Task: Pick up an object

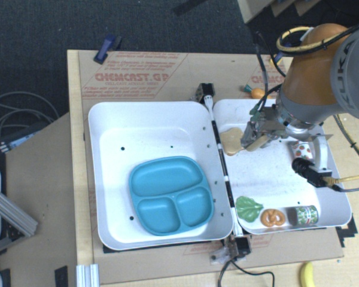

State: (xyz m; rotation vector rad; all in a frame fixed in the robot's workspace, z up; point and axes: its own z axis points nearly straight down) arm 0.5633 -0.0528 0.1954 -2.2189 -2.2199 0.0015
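From my seat the claw (255, 137) sits low in the right bin (287, 187), near its upper left corner, but I cannot tell its state from this angle (the grey wrist crowds it). Just to its left, touching or nearly so, lies a tan round piece (230, 141) against the bin's wall. Well below the claw, along the near rim, I see a green leaf (249, 208), a pretzel (273, 217) and a small can (305, 214) lying in a row. Far left and lower, the blue divided plate (170, 194) rests in the left bin (113, 130).
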